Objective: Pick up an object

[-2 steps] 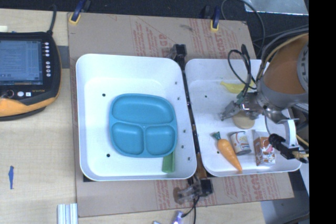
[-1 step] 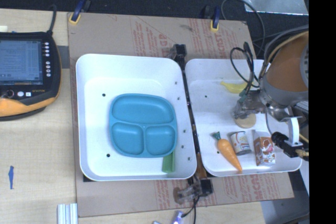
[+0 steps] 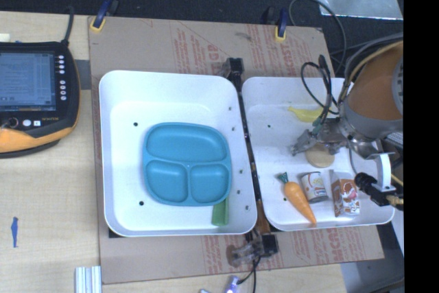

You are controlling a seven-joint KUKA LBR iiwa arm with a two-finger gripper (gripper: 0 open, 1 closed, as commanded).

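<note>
The right bin (image 3: 271,147) holds an orange carrot (image 3: 299,200), a small can (image 3: 316,186), a brown carton (image 3: 346,197), a yellow piece (image 3: 304,113) near the back and a beige round item (image 3: 319,158). My gripper (image 3: 312,142) reaches in from the right and hangs low over the bin's middle, right above the beige round item. Its grey fingers (image 3: 302,145) point left and down. Nothing shows between them.
The left bin (image 3: 123,113) holds a blue divided plate (image 3: 186,162) and a green piece (image 3: 219,214) at its front right. A tablet controller (image 3: 31,96) lies left of the bins. Cables (image 3: 322,72) loop behind the right bin.
</note>
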